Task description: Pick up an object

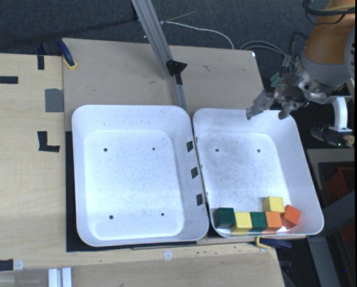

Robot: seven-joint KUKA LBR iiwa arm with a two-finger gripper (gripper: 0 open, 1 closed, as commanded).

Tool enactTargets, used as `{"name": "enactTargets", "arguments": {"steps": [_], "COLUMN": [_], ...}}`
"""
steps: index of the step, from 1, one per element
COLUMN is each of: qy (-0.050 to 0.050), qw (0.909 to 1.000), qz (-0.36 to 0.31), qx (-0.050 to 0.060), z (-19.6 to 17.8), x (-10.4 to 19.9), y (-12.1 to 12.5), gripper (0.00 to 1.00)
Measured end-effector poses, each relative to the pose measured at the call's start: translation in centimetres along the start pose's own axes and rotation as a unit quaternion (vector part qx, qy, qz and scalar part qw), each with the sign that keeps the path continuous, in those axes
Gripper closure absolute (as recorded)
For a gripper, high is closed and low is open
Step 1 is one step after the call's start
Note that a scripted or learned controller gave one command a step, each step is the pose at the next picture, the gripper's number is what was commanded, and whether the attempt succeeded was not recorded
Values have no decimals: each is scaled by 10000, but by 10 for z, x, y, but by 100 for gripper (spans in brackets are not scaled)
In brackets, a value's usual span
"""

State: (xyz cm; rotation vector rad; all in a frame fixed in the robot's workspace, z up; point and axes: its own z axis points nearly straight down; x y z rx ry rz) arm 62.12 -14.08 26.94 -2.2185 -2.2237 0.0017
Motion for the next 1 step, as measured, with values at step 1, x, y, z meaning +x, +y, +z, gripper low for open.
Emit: {"name": "enactTargets", "arguments": {"steps": [1], "qy": [-6], "qw": [10000], "qz": [16], "qx": [-12], "z": [-12], "x": [-38], "y": [9], "gripper": [0]}}
